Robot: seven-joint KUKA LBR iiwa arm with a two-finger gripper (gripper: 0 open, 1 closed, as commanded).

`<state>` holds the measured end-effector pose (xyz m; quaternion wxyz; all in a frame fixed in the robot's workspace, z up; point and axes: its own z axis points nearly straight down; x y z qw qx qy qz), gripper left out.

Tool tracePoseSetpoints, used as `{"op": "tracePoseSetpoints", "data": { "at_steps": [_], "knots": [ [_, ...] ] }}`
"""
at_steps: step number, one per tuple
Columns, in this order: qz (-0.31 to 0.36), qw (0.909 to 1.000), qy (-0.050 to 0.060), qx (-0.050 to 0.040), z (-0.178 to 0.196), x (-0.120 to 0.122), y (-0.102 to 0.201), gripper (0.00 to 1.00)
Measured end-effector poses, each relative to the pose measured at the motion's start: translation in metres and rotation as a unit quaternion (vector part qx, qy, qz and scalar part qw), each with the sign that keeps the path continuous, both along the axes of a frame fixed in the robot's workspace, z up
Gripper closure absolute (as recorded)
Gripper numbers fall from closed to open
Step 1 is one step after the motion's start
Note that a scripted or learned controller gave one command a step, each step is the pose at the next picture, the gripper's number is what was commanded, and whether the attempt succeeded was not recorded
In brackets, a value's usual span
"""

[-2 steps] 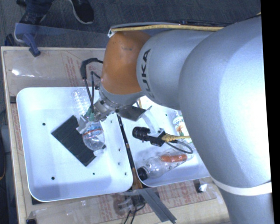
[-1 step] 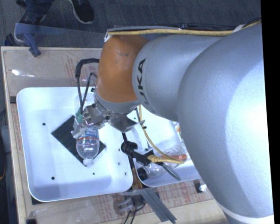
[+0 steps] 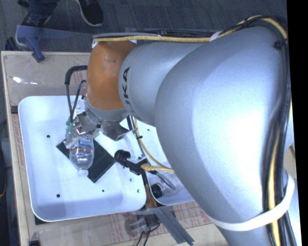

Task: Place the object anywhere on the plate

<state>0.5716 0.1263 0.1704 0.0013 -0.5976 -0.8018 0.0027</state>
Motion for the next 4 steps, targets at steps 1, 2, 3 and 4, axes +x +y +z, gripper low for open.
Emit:
{"op": "tracePoseSetpoints", "data": {
  "at_steps": [1, 2, 3, 4],
  "knots": [
    [-0.035, 0.9994, -0.001, 0.0008, 0.021, 0.020, -0.077, 1.00],
    [0.044, 0.9990, 0.000, 0.0013, 0.020, -0.021, -0.048, 1.00],
    [0.107, 0.9943, -0.002, 0.0014, 0.049, -0.037, -0.017, 1.00],
    [-0.025, 0.9997, -0.002, 0.0007, 0.060, 0.027, -0.063, 1.00]
  ]
}}
